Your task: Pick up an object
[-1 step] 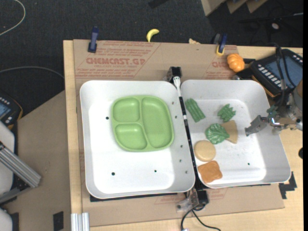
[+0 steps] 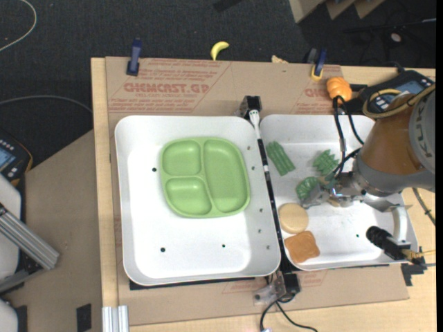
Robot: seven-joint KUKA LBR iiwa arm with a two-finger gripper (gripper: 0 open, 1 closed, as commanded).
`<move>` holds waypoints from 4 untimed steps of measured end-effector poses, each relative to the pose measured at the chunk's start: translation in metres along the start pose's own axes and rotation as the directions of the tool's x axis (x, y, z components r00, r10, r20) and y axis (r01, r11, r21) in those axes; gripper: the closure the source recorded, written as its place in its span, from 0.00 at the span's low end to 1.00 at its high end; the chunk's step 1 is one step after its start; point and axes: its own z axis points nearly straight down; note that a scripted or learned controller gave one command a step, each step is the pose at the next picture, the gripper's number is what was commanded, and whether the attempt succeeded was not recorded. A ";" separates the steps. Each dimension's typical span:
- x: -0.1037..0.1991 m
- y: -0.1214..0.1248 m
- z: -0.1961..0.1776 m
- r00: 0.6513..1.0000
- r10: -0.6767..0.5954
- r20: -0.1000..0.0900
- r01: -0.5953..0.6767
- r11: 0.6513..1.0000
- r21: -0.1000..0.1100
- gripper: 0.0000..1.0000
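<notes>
Left of the bench's middle: 1 shallow white bin (image 2: 138, 206) bearing only a green 3-part tray (image 2: 205, 177), set flat and centred, seemingly as a drop-off spot. Rightward, across the divider, a 2nd bin (image 2: 332, 254) gathering the candidates for pickup: a ribbed green piece (image 2: 280, 158) toward the far side, a leafy green piece (image 2: 324, 162) beside it, another green piece (image 2: 307, 186) just left of the gripper (image 2: 331, 194), plus a pale round biscuit (image 2: 293, 218) and a tan bread-like slab (image 2: 302, 246) near the front-left corner. Gripper lowered among the greens from the right; opening impossible to judge, nothing visibly between its tips.
</notes>
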 end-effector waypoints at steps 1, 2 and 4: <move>0.031 0.059 -0.006 1.000 0.001 0.005 -0.001 1.000 -0.009 0.00; 0.030 0.059 -0.020 1.000 0.004 0.004 -0.004 1.000 -0.012 1.00; -0.055 0.071 -0.138 1.000 0.012 0.013 -0.011 1.000 -0.018 1.00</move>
